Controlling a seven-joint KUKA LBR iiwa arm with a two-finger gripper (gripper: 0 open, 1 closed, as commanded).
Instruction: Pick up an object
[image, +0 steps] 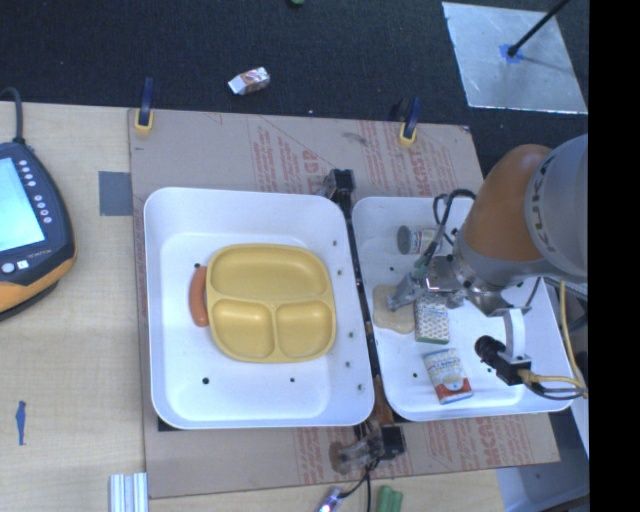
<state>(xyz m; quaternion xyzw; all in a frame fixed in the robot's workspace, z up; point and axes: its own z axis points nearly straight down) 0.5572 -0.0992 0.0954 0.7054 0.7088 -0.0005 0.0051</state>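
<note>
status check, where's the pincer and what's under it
Pincer low in right bin. Patterned packet just below it, not held. Small carton nearby.

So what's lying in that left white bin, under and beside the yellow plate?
The yellow divided plate rests on the left bin's floor, and an orange sausage-shaped object lies against its left edge. Anything beneath the plate is covered, so I cannot tell.

Slanted overhead view of both bins (160, 300)

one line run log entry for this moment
arm: over right bin | gripper: low, above tan item | hold: unconfirmed | left bin: yellow tray, untouched
</note>
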